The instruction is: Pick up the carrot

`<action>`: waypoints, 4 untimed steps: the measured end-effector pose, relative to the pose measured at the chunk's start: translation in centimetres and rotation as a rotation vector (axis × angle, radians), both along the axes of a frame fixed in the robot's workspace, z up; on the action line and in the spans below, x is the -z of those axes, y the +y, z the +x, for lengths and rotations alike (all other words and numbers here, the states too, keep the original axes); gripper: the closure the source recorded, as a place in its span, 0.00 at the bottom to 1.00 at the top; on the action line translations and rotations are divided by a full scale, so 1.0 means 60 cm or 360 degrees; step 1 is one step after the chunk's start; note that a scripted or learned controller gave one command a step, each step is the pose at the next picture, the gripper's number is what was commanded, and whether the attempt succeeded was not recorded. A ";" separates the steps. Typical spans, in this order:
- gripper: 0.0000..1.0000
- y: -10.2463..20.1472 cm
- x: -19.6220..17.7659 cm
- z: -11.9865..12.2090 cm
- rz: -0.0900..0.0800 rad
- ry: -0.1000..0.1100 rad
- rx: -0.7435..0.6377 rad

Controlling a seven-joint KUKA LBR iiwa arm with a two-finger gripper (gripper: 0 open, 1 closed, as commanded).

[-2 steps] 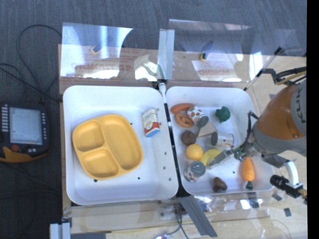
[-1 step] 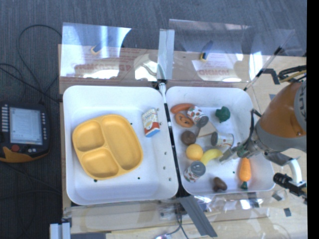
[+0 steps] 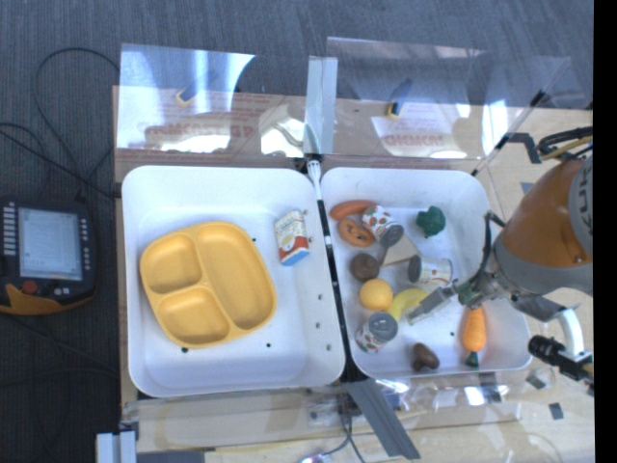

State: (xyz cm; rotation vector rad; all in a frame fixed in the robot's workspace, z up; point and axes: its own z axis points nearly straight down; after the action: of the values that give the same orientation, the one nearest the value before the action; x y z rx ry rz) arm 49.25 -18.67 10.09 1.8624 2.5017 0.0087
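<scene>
You see the carrot [image 3: 473, 330] lying in the right bin [image 3: 482, 193] near its right wall, orange body upright in the view with its green tip pointing toward the near rim. The jaws [image 3: 469, 293] sit just above the carrot's top end, very near it; you cannot tell from this angle whether they are open or closed, and nothing shows between them. To the carrot's left lie a lemon [image 3: 376, 294], a can [image 3: 377, 330] and a green toy [image 3: 431, 221]. In the left bin [image 3: 154, 186] you have a yellow divided plate [image 3: 205, 282] and a small carton [image 3: 292, 236].
</scene>
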 end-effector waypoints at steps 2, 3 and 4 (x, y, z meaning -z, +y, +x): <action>0.00 -0.015 0.019 -0.007 -0.0010 0.0015 -0.0691; 1.00 -0.014 -0.002 -0.002 -0.0016 0.0005 -0.0696; 1.00 0.053 0.011 -0.007 -0.0005 0.0011 -0.0210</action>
State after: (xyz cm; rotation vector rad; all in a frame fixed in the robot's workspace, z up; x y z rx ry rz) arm 48.82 -15.51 9.45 1.6953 2.6226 0.0008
